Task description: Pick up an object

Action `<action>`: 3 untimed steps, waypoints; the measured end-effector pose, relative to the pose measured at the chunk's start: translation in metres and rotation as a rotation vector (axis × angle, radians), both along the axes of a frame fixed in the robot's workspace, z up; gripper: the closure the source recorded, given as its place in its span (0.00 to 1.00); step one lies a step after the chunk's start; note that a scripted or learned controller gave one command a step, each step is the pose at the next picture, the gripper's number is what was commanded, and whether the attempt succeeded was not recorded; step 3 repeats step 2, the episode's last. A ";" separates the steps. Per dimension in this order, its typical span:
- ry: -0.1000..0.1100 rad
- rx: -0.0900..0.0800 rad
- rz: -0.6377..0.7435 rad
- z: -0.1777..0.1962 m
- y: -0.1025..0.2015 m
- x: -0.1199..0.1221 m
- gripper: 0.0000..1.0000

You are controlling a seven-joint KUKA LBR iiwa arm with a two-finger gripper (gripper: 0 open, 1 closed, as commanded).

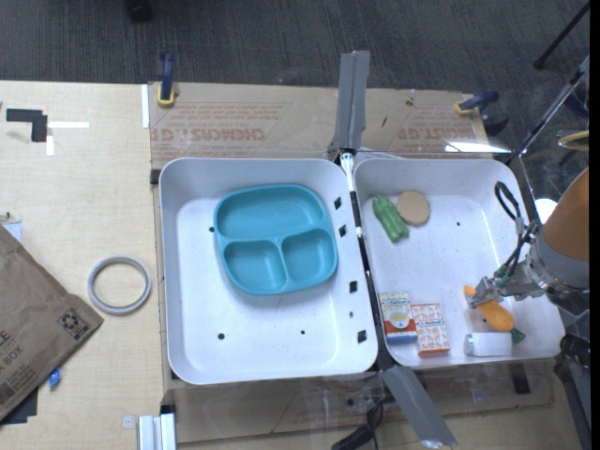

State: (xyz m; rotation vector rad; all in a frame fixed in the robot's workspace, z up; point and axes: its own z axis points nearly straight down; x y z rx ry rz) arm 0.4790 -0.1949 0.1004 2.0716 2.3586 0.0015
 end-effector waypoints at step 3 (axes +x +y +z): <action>0.003 -0.002 0.040 0.200 0.056 0.110 1.00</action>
